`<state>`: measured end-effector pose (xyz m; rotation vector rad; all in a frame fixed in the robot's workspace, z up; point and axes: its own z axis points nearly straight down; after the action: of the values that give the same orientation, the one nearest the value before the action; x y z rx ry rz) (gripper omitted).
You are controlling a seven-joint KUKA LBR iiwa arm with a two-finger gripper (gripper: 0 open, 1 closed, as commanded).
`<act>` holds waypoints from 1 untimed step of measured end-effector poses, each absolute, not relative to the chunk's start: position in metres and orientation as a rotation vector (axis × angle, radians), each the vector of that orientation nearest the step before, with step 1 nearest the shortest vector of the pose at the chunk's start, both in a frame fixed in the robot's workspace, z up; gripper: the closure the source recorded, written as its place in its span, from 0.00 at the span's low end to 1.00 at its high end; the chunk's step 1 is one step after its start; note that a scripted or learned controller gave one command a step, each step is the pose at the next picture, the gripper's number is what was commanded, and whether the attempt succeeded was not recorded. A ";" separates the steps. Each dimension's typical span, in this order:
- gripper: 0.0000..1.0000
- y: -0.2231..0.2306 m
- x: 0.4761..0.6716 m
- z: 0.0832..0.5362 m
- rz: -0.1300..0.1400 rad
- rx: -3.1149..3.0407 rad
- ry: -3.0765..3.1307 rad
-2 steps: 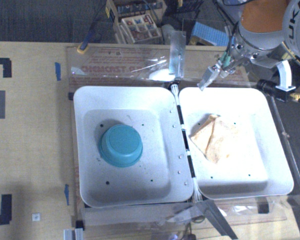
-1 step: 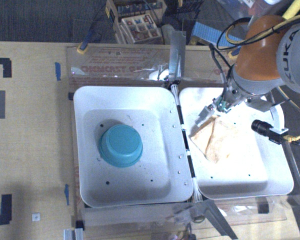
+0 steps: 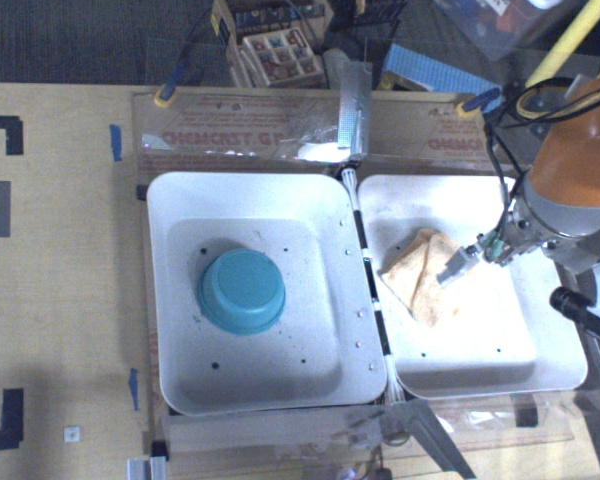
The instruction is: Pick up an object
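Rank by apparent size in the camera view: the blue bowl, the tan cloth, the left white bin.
1. left white bin, clearly largest.
2. blue bowl and tan cloth look about alike; I won't rank them.

**Table and what rests on it**

Table (image 3: 60,268): pale wood-grain top. Left bin (image 3: 170,208): white, shallow, taken as landmark. Right bin (image 3: 555,363): white, touching the left bin's right wall. Clear plastic sheet (image 3: 230,138): red lettering, just behind the left bin. Black angle marks (image 3: 5,133): well left of the left bin. Blue tape strips (image 3: 115,143): near its left corners.
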<state>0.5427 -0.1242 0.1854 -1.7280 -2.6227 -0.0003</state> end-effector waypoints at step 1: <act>0.00 -0.105 0.605 0.091 -0.007 -1.311 -2.870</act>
<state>0.6046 -0.1055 0.0912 -1.3106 -2.8696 -0.0073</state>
